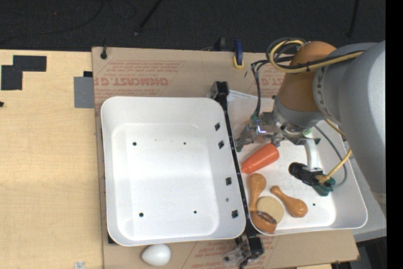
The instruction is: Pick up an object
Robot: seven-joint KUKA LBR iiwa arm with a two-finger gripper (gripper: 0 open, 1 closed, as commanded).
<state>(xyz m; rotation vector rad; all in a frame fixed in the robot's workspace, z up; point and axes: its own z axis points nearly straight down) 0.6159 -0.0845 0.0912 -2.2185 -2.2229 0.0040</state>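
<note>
Gripper over the upper left part of the right bin, hung from the grey arm that enters from the right side of the camera view. The orange band sits directly above it. You cannot tell from this angle whether it is spread or closed; the metal parts blur together under the wrist.

Nearest item: orange carrot-shaped piece, lying tilted on the bin floor just below the gripper, thick end toward the left wall, tip up and to the right. You cannot tell whether the gripper touches it. Nothing can be made out between the gripper's parts.

Other contents of the right bin, lower left corner:
- tan elongated piece, just below the carrot piece, near the left wall.
- round brown-edged slice, touching the lower end of that tan piece.
- tan drumstick-shaped piece, just right of the slice, slanting down to the right.

Left bin stands beside the right one. White egg lies on the bench outside the bins, just below the left bin's lower rim.
</note>
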